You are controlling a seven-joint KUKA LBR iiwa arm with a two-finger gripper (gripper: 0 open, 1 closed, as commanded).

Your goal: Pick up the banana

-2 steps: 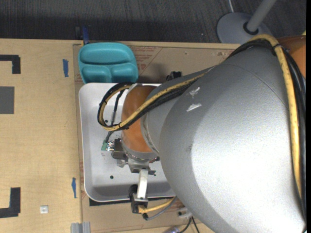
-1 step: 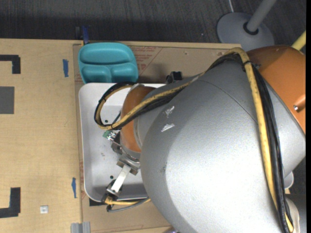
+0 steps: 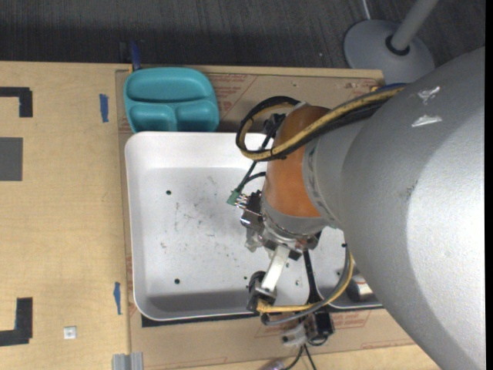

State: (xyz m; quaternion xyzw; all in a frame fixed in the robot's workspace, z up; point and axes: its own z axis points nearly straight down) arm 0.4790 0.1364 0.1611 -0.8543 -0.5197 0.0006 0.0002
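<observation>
White bin (image 3: 166,206): sitting on the tan bench (image 3: 62,222), with its near and left rims in plain sight. Its floor is showing grey scuffs and a few small dark dots. Nothing loose is lying on the part of the floor I can see.

Teal tray (image 3: 171,99): resting on the bench just beyond the bin's far rim, near its left corner. It is divided into one long compartment at the back and two smaller ones in front.

Arm (image 3: 416,206): reaching in from the right and blocking the whole right side of the bench. Its orange band (image 3: 289,179) is hanging over the middle of the white bin, and a yellow cable (image 3: 308,133) is looping across it.

Gripper (image 3: 271,247): pointing down over the near right part of the bin floor. The wrist is standing in the way, so I cannot tell how wide the gripper is set or whether it is gripping anything.

Banana: I cannot tell where it is lying, since the arm is covering so much of the bench.

Surroundings: blue tape strips (image 3: 104,108) are marking the bench left of the tray. Black corner marks (image 3: 17,102) are printed further left. A grey round stand base (image 3: 377,45) is sitting on the dark floor beyond the bench.
</observation>
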